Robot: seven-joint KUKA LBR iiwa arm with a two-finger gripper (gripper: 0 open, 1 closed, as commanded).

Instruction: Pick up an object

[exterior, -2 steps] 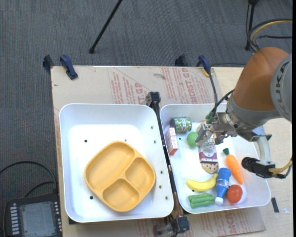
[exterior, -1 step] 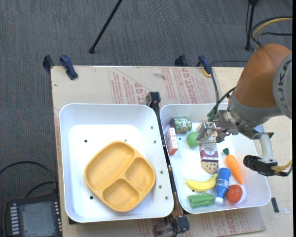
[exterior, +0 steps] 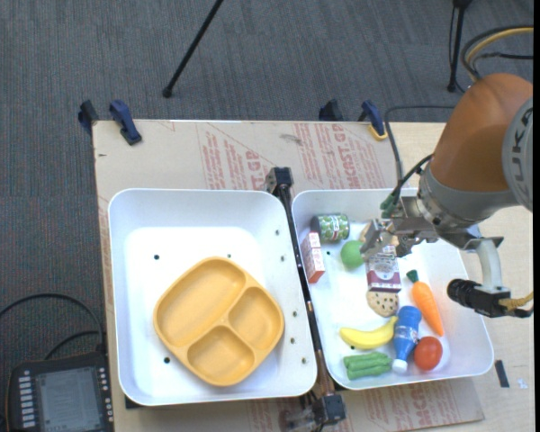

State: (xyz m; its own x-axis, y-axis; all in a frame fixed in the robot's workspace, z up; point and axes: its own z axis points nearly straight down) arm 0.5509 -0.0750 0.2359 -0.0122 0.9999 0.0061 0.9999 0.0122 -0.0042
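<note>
Gripper low over green ball, right of centre, probably aiming there; finger state impossible to tell.

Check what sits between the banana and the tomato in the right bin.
In the camera view, the blue-and-white bottle lies between the banana and the tomato, its white cap end down by the green beans.

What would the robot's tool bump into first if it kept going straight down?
Probably the green ball or the small box beside it; the tool hangs right over them, but depth is hard to judge.
</note>
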